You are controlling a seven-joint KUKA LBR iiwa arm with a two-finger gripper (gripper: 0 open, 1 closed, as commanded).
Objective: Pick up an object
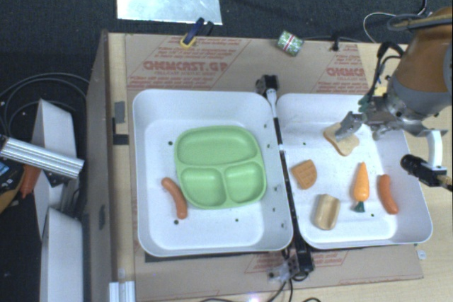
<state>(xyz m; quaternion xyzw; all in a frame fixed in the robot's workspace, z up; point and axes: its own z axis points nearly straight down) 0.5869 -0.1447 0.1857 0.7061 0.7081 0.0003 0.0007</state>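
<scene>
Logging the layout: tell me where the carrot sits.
The carrot lies in the right bin, between the sausage on its right and the cracker on its left.

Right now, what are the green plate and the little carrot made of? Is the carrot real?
The green plate looks like moulded plastic: one even colour, smooth, slightly shiny, with rounded dividers. The carrot is probably a plastic toy, not real: its orange is flat and smooth, with a stiff dark green stub. I can't be certain from this far.
</scene>
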